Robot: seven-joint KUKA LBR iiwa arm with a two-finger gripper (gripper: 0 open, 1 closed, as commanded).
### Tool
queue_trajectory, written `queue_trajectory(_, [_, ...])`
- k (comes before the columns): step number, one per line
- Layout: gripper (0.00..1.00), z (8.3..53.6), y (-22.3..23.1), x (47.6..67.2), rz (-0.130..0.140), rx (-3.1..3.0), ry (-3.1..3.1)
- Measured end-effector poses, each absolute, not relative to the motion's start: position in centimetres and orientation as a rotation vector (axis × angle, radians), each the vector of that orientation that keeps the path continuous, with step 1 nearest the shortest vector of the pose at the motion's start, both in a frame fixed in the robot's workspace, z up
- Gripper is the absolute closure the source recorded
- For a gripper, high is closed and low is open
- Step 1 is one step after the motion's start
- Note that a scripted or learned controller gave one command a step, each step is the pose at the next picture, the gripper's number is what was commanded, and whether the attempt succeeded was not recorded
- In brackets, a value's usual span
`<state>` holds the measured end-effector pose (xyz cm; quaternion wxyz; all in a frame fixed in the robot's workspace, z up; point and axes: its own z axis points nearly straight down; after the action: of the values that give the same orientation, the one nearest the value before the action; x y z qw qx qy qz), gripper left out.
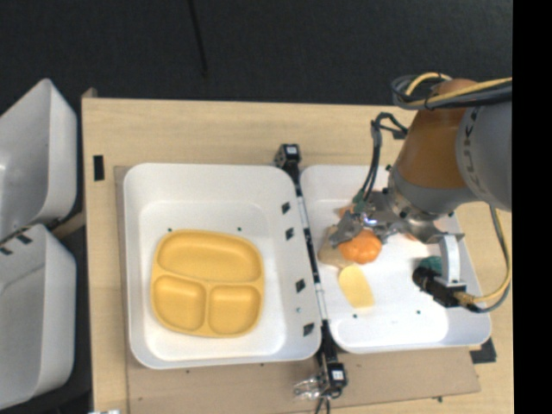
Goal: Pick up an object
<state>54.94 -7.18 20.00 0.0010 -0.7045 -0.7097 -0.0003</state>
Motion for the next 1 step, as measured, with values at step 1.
queue_trajectory(1, [1.00, 21.20, -1.22, 55.89, -0.003, -2.212, -2.230])
